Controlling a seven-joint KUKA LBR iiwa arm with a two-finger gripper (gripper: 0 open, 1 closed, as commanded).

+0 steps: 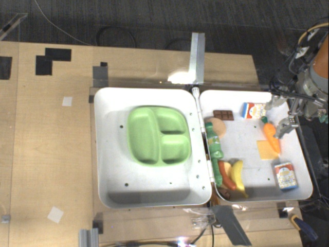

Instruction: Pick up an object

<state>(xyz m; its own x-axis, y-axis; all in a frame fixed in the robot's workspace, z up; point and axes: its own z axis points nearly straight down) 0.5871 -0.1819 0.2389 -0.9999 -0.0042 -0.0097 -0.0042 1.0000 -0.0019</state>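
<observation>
The right bin (303, 189) holds several toy foods. An orange carrot (271, 138) lies near its right side, partly over a yellow cheese slice (266, 151). My gripper (280, 115) hangs over the bin's right edge, just above and to the right of the carrot. Its fingers (286, 127) stand apart, with nothing between them. A white, blue and red carton (253, 110) sits just left of the gripper. A brown chocolate bar (223, 115) lies at the back.
A green bottle (214, 143), a tan lump (219, 127), a banana (237, 176) and a red piece (225, 170) line the right bin's left wall. A small carton (285, 175) sits front right. The left bin (108, 153) holds a green divided plate (158, 135).
</observation>
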